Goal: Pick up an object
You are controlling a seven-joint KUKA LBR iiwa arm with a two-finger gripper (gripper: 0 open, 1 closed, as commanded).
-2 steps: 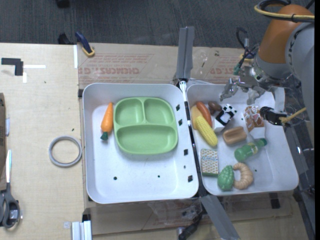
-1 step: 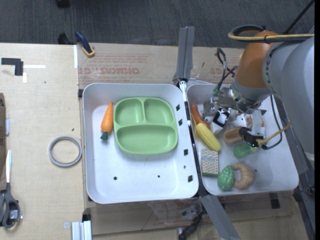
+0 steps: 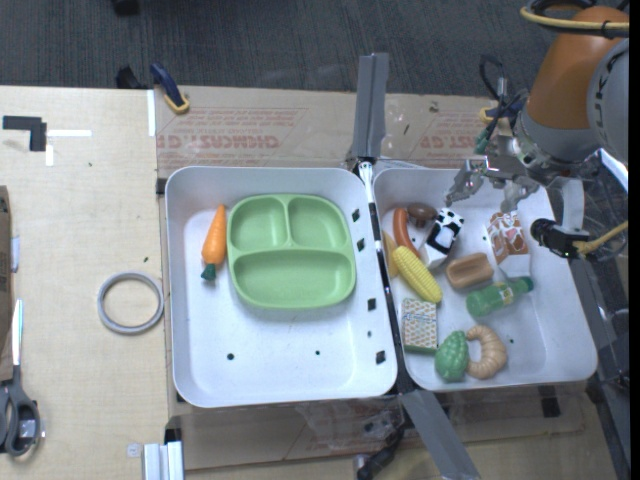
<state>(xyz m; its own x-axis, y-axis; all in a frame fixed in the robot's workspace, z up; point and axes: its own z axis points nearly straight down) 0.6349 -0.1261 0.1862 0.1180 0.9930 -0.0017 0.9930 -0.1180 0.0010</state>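
- I'm working in a robotics lab: plywood bench (image 3: pixel 80 228), two white bins (image 3: pixel 190 298), toy food.
- Tape roll (image 3: pixel 130 301) and scissors (image 3: pixel 18 408) lie left; grey carpet beyond.

Dark grey carpet floor (image 3: pixel 250 18) across top. Pale wood bench (image 3: pixel 80 228) at left w/ tape roll (image 3: pixel 131 301), scissors (image 3: pixel 18 408) at bottom-left edge, black bracket (image 3: pixel 27 128). Cardboard sheet (image 3: pixel 250 133) behind bins; blue-yellow clamp (image 3: pixel 170 86) at its corner. Even light.
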